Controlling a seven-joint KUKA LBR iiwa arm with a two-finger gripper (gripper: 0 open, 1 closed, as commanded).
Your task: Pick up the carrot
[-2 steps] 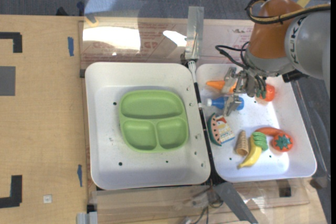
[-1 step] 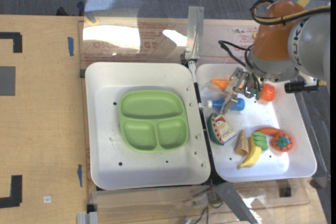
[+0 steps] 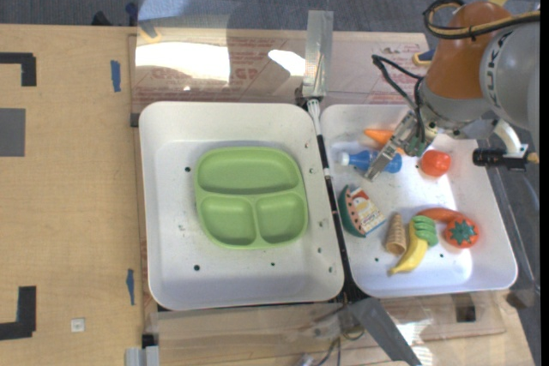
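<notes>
Orange and small, the carrot [image 3: 377,135] lies at about eleven o'clock in the right bin [image 3: 489,270], near the bin's back wall and just beside the blue bottle [image 3: 371,160], likely scattered there as loose clutter. From the camera view I cannot tell whether the gripper [image 3: 388,155], slanted in from two o'clock just beside the carrot, holds anything or how it is set. Room is tight: the bottle crowds the carrot at six o'clock, the red ball [image 3: 435,164] sits at three o'clock, while the left bin [image 3: 163,210] carries a green tray [image 3: 250,195] well apart.
</notes>
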